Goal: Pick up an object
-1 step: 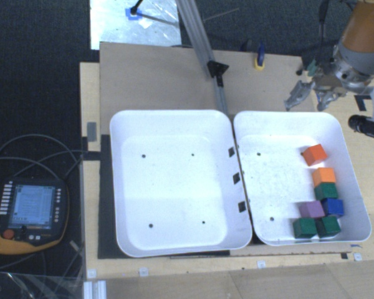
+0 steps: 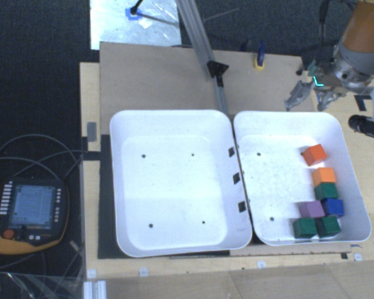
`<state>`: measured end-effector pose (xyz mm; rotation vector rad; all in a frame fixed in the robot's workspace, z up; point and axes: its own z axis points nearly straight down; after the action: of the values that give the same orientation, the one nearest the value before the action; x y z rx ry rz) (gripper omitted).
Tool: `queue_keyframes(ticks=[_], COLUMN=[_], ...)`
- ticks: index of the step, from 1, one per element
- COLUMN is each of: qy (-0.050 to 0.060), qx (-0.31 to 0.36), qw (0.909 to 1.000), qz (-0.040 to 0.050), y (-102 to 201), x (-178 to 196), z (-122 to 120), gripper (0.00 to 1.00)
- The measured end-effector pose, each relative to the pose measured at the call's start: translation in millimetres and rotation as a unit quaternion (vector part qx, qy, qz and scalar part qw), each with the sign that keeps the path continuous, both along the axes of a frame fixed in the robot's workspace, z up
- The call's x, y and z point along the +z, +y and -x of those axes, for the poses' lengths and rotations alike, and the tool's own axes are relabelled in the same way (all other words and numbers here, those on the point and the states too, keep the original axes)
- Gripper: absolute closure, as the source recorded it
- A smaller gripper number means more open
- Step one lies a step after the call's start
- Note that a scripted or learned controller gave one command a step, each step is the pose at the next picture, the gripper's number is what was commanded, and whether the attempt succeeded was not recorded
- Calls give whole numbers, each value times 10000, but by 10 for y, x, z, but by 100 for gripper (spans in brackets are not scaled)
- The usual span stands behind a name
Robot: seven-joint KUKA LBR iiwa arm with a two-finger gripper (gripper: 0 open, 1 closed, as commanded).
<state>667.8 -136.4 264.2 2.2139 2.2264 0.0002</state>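
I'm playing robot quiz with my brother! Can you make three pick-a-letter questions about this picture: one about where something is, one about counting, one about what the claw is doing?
1. Where do the blocks sit?
A. In the left bin
B. In the right bin
C. On the bench

2. How many orange blocks are there?
A. Two
B. None
C. Five

3. What is the gripper doing?
A. Holding a green block
B. Pressing into the left bin
C. Hanging open above the right bin's far rim, holding nothing

Answers: 1 B, they cluster along its right side. 2 A, two orange ones top the row. 3 C, its fingers are spread apart.
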Motion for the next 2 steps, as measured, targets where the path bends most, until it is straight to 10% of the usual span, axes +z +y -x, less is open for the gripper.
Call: queue_keyframes(ticks=[2], qy=[17], qx=[-14], qw=[10000], qz=[-3], y=[79], x=[-928], z=[-12], gripper=[0])
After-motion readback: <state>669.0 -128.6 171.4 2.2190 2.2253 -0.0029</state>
